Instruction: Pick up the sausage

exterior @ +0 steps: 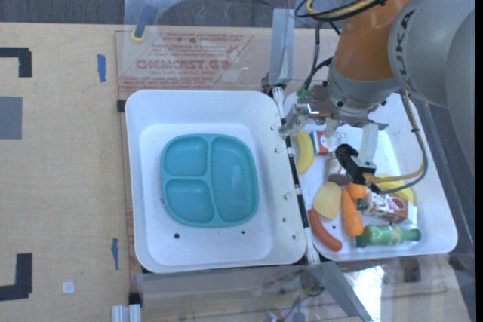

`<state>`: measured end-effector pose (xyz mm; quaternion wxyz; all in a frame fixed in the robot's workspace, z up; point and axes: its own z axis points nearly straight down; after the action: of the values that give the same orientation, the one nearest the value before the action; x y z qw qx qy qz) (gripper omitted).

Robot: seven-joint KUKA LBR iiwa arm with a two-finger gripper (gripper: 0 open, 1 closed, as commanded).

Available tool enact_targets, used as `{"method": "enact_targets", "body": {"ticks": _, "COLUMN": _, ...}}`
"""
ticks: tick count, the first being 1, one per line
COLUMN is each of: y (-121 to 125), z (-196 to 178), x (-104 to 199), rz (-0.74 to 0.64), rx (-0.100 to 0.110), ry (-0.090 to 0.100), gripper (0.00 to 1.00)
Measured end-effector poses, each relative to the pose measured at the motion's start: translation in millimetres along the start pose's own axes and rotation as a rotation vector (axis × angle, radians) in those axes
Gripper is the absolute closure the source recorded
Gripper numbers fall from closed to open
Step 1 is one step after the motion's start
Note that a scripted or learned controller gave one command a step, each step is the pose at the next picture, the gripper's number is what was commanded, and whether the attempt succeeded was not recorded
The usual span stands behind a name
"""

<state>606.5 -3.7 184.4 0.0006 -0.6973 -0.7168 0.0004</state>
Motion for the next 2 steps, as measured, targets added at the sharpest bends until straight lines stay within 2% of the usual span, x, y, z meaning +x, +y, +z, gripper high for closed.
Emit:
{"method": "enact_targets", "body": {"ticks": 1, "y": -47.4, "z": 0.2, "x": -53.5, "rz": 0.130, "rx": 0.002, "ry": 0.001, "gripper": 0.00}}
{"method": "enact_targets", "body": {"ticks": 2, "y": -87.1, "z": 47.4, "x": -131.8, "rz": 0.194, "rx": 0.001, "ry": 0.000, "gripper": 0.00}}
